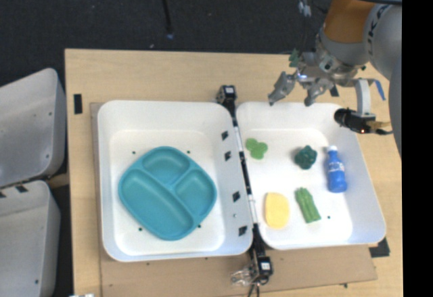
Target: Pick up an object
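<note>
Grey and orange arm comes in from the right; its gripper [298, 93] hangs over the far rim of the right bin [358, 231]. We see the two fingers spread apart with bare space between them, jaws open, nothing held.

Below the jaws, inside the right bin, we log five things, none touching the fingers:

- Green clover-shaped piece [256, 148]: nearest the jaws, down and a little left of them, close to the divide between the bins. No clear long axis.
- Dark teal lumpy object [305, 157]: almost straight below the jaws, just right of their line. Roundish, no clear direction.
- Blue bottle [335, 168]: down and to the right of the jaws. Long axis runs near to far in the view, white cap end pointing toward the far rim, body toward the near rim; it seems to lie flat.
- Yellow oblong piece [276, 210]: well below the jaws, slightly left. Long axis near to far, roughly parallel to the bottle.
- Green ribbed vegetable-like piece [307, 206]: well below the jaws, just beside the yellow one on its right, apart from it. Long axis near to far, tilted a little, near end swinging right.

Left bin [111, 235], well to the left of the jaws, holds a teal divided plate [168, 191] lying flat.
</note>
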Controlling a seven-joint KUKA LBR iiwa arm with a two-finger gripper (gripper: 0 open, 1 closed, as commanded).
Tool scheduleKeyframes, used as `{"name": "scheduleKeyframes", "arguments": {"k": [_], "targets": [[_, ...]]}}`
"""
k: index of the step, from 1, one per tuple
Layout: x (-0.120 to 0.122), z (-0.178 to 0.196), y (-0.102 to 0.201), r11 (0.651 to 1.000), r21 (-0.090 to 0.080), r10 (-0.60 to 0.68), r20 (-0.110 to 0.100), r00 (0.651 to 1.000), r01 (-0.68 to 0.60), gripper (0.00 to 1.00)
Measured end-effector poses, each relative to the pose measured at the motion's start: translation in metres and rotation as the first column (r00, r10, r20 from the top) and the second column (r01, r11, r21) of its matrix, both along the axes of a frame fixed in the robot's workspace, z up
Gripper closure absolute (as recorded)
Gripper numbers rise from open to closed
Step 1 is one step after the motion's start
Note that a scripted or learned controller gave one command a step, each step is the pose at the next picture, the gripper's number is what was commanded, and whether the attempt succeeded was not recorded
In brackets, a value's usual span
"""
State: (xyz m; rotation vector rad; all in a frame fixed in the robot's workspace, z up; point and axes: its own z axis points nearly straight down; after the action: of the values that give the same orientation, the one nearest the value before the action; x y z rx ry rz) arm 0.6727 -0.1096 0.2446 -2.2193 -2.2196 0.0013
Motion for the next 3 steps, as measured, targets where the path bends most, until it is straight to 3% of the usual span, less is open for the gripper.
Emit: {"name": "scheduleKeyframes", "arguments": {"k": [3], "targets": [[-0.011, -0.147, -0.014, 1.0, -0.003, -0.003, 0.001, 1.0, 0.003, 0.0]]}}
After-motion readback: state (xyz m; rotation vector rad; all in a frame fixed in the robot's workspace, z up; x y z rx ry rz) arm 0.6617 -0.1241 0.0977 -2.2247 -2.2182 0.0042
